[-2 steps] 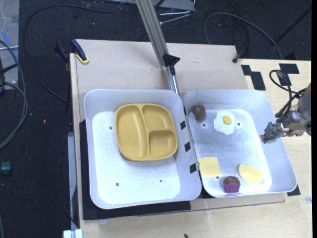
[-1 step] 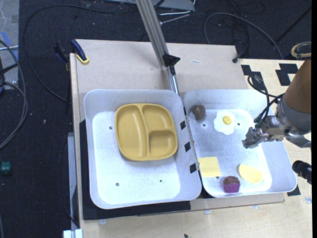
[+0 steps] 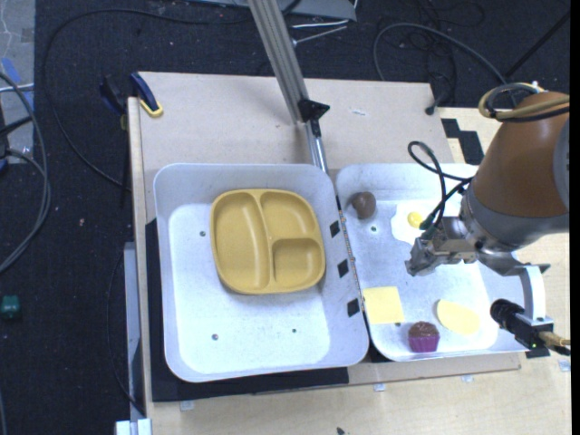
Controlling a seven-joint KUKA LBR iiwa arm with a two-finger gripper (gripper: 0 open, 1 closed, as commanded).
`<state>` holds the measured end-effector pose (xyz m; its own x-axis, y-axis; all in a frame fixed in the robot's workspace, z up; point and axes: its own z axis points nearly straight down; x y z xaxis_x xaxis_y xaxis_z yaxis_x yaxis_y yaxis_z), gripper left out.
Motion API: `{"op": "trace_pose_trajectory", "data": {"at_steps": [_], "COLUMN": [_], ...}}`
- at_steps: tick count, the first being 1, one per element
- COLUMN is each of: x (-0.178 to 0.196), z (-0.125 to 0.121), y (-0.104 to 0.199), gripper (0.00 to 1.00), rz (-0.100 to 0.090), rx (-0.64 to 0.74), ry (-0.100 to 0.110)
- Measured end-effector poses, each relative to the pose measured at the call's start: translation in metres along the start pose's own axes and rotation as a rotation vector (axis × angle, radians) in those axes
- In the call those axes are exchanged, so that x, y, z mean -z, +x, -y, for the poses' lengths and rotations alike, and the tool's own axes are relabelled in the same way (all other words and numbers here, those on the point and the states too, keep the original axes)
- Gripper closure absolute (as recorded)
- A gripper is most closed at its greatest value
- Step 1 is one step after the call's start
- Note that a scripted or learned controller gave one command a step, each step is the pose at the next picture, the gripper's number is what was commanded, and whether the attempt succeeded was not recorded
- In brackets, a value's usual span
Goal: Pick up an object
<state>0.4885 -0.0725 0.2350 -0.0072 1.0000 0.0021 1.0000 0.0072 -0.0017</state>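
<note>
No legible text or labels.

**Colours on the bench**

I see two white bins on a pale tan bench top point(image 3: 227, 116). The left bin point(image 3: 181, 333) holds a mustard-yellow divided plate point(image 3: 267, 240), plain, no pattern. In the right bin point(image 3: 381, 188) I make out a brown round piece point(image 3: 363, 204) at the far left, a white-and-yellow fried egg point(image 3: 410, 221), a pale yellow square slice point(image 3: 383, 304), a purple cupcake-like piece point(image 3: 423, 336) and a light yellow oval point(image 3: 458, 316) at the near side. The arm point(image 3: 526, 179) reads orange-brown over grey. A blue and yellow clamp point(image 3: 145, 96) sits at the bench's far left corner. The floor point(image 3: 63, 198) is black with dark cables.
</note>
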Motion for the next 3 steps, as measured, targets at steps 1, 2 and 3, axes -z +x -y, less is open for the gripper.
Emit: {"op": "trace_pose_trajectory", "data": {"at_steps": [1, 2, 3], "x": [0.009, 0.015, 0.016], "z": [0.001, 0.003, 0.008], "y": [0.050, 0.102, 0.151], "gripper": [1.00, 1.00, 1.00], "rz": [0.001, 0.001, 0.001], "rx": [0.000, 0.002, 0.002], "ry": [-0.002, -0.003, -0.001]}}
